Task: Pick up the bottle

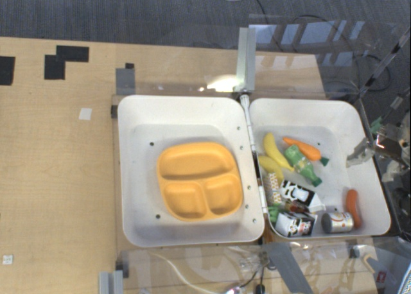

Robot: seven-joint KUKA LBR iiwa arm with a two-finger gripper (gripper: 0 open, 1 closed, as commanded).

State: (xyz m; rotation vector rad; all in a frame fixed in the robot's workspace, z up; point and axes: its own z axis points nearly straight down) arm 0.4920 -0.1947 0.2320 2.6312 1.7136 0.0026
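Note:
A green plastic bottle (pixel 302 163) lies on its side in the middle of the right bin (pixel 334 116), its neck pointing to the lower right. It rests between a yellow banana (pixel 275 151) and an orange carrot (pixel 303 148). My gripper (pixel 361 152) hangs at the bin's right wall, well to the right of the bottle and apart from it. Nothing shows between its tips.
The left bin (pixel 138 158) holds an orange divided plate (pixel 198 180). Near the right bin's front wall lie black-and-white cartons (pixel 297 193), a small dark brown bottle (pixel 297 208), a grey can (pixel 338 222) and a red sausage (pixel 352 206). The bin's far half is bare.

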